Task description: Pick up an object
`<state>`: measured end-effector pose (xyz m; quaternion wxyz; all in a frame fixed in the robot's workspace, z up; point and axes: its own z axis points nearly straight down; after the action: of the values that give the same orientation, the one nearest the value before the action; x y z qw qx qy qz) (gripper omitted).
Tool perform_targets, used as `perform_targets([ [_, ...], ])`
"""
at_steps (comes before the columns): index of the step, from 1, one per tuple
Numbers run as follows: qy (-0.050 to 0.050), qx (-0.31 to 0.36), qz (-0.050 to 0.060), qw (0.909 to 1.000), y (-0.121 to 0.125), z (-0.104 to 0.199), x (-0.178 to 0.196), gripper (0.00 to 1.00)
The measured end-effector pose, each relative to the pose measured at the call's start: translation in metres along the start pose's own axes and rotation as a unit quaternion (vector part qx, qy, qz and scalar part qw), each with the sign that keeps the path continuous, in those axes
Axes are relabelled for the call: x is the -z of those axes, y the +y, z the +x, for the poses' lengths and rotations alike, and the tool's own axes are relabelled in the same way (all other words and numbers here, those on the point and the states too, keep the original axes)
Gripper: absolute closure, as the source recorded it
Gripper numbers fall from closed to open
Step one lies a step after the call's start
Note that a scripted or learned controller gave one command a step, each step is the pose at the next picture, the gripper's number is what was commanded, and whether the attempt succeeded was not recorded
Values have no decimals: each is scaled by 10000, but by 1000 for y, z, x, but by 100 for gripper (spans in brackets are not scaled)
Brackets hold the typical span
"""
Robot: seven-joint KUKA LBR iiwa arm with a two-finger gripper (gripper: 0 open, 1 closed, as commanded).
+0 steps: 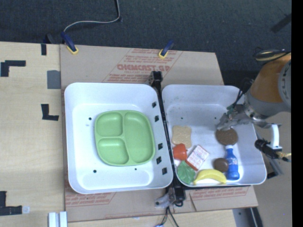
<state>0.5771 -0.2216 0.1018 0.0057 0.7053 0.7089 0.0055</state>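
The right bin (199,98) holds several toy foods: a slice of toast (181,135), a red piece (179,152), a red-and-white packet (197,157), a green leafy piece (186,173), a banana (210,176), a blue bottle (232,164), a small brown piece (220,164) and a round brown patty (227,136). My gripper (228,121) reaches in from the right and hangs low, just above and left of the brown patty. Nothing shows between its fingers.
The left bin (78,108) carries a green divided plate (125,137). Both bins rest on a cardboard sheet (137,65) clipped to the bench. A black cable (113,8) runs across the dark floor at the top. The arm's orange band (272,82) stands over the right bin's far right wall.
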Motion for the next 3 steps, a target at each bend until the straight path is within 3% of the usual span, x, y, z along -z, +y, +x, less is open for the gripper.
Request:
perform_targets([
  [1, 0, -2, 2, 10000, 0, 0, 0, 0],
  [2, -47, -20, -2, 10000, -17, 36, -11, 0],
  [3, -17, -20, 45, 10000, -41, 26, -14, 0],
])
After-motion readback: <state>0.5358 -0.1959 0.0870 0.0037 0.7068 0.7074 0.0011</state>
